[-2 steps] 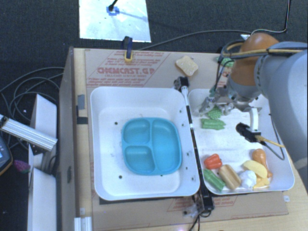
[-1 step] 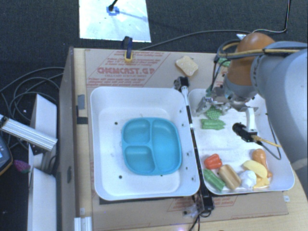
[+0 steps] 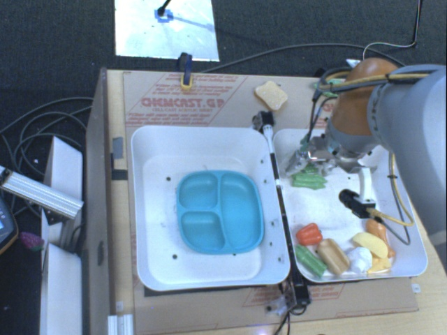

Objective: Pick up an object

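Observation:
My gripper (image 3: 305,165) hangs low over the back left of the right bin (image 3: 416,265), open, with nothing between its fingers. Just below its fingertips lies a flat green toy vegetable (image 3: 309,181) on the bin floor. Along the front of this bin sit several toy foods: a red-orange pepper (image 3: 308,234), a green pod (image 3: 311,261), a tan bread roll (image 3: 334,256), a white piece (image 3: 360,259), a yellow banana (image 3: 371,243) and an orange piece (image 3: 377,228). The grey arm covers the bin's back right corner.
The left bin (image 3: 150,187) holds a blue divided plate (image 3: 220,211). A tan sponge-like piece (image 3: 271,95) lies on the cardboard behind the bins. The divider rim (image 3: 274,176) between the bins runs close to the gripper's left.

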Tool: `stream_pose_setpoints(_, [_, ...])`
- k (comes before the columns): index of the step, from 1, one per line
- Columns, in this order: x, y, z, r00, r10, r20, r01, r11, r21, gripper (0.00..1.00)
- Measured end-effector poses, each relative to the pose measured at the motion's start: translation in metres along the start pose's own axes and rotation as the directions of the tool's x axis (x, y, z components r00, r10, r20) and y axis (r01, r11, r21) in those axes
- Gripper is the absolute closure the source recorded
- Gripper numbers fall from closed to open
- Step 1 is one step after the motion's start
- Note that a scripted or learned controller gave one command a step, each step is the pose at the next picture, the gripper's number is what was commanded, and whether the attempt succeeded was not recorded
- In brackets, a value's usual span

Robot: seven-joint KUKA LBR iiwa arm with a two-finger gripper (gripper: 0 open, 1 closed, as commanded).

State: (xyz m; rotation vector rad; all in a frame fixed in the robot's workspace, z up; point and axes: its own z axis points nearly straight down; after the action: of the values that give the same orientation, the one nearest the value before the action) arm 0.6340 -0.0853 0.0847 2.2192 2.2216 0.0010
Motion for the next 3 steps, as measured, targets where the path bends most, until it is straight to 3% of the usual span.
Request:
stream_pose_setpoints(1, [-0.031, 0.024, -0.041, 1.000, 0.000, 0.001, 0.000, 1.000, -0.003, 0.00])
stream_pose_setpoints(2, [-0.010, 0.021, 0.000, 1.000, -0.003, -0.001, 0.003, 1.000, 0.000, 0.00])
stream_pose_setpoints(3, [-0.016, 0.017, 0.000, 1.000, 0.000, 0.000, 0.000, 1.000, 0.000, 0.00])
